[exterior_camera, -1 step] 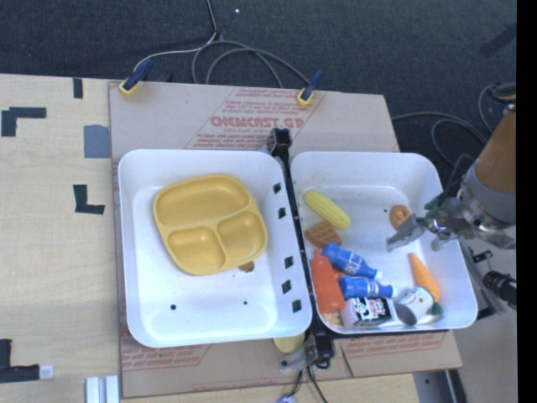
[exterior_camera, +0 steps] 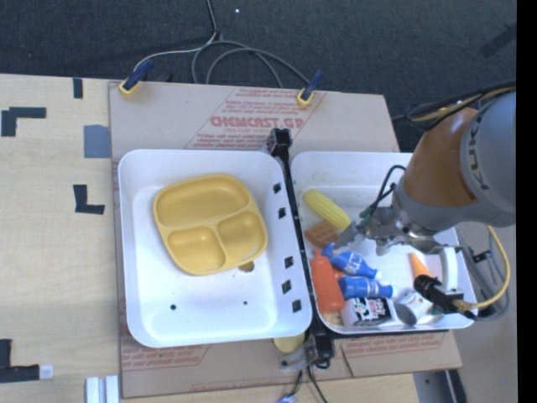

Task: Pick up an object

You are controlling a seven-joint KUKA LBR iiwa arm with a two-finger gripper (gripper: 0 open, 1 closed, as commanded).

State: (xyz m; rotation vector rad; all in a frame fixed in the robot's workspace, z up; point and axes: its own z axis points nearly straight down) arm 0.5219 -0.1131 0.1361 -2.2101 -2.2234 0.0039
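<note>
My gripper (exterior_camera: 367, 227) hangs low over the middle of the right bin (exterior_camera: 352, 168), at the end of the grey arm with its orange band (exterior_camera: 436, 170). It sits just right of a yellow corn cob (exterior_camera: 327, 210) and a brown piece (exterior_camera: 321, 233), and just above a blue object (exterior_camera: 351, 263). Below that lie a second blue item (exterior_camera: 366, 289), an orange-red bottle (exterior_camera: 323, 282) and a white and black packet (exterior_camera: 369, 311). An orange carrot-like piece (exterior_camera: 419, 265) lies to the right, partly under the arm.
The left bin (exterior_camera: 143, 309) holds a yellow divided plate (exterior_camera: 210, 222) with a small yellowish item (exterior_camera: 245, 266) at its lower edge. A black divider (exterior_camera: 289, 225) runs between the bins. Both bins rest on a cardboard sheet (exterior_camera: 252, 116) held by clamps.
</note>
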